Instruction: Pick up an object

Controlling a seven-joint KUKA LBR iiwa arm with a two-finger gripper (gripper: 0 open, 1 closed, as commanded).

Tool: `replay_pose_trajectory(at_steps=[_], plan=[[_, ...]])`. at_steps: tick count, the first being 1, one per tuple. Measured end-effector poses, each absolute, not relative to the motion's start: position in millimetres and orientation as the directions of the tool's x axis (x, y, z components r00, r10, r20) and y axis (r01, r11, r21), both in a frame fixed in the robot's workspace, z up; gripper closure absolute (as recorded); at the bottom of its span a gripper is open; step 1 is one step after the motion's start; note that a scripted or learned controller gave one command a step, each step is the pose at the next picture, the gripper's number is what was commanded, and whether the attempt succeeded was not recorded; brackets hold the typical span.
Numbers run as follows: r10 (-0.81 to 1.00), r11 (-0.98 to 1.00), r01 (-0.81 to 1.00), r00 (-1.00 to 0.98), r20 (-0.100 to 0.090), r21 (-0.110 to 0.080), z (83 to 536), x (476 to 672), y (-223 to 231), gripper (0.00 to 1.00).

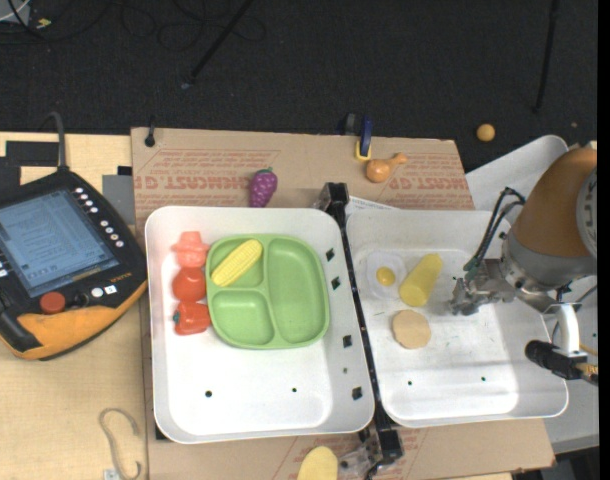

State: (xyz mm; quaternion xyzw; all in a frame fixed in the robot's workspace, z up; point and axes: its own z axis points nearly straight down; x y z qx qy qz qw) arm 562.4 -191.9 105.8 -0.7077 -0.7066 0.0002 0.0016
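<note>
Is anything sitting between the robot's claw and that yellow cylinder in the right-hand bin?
Nothing visible does. The gripper sits low in the right bin, just right of the yellow cylinder, with bare white floor between them. The tan disc lies off to the lower left.

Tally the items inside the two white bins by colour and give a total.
Green: 1, divided plate
Yellow: 3, corn, cylinder, small round piece
Red/orange: 1, toy cluster
Tan: 1, round disc
Total: 6

Robotics lab: teach pendant (55,258), cardboard-lined bench (45,408), white bins (245,408), loose cables (135,8).
</note>
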Motion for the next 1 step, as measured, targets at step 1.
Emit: replay_pose_trajectory(at_steps=[1], plan=[[1.000,-0.001,1.000,0.001,0.000,0.003,162.1,557.4,-185.0,1.00]])
